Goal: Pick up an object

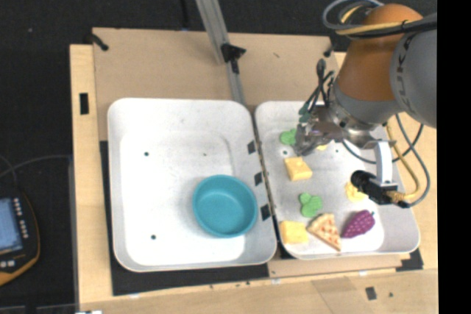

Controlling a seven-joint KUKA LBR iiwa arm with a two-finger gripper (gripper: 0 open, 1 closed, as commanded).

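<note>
My gripper (pixel 312 134) hangs low over the upper left part of the right bin (pixel 401 232). It is just right of a small green toy (pixel 287 137) and just above a yellow cheese wedge (pixel 298 169). I see nothing held in it, though the wrist hides its tip. Lower in the same bin lie a green broccoli piece (pixel 310 202), a yellow block (pixel 294 232), a pizza slice (pixel 324 230) and purple grapes (pixel 358 223). A small yellow piece (pixel 354 192) is half hidden behind a black part of the arm.
The left bin (pixel 147 129) holds a blue bowl (pixel 224 205) near its lower right corner. A grey metal post (pixel 213 18) slants up from between the bins. Cables loop around the arm at the right. A handheld pendant (pixel 15 232) lies at the far left.
</note>
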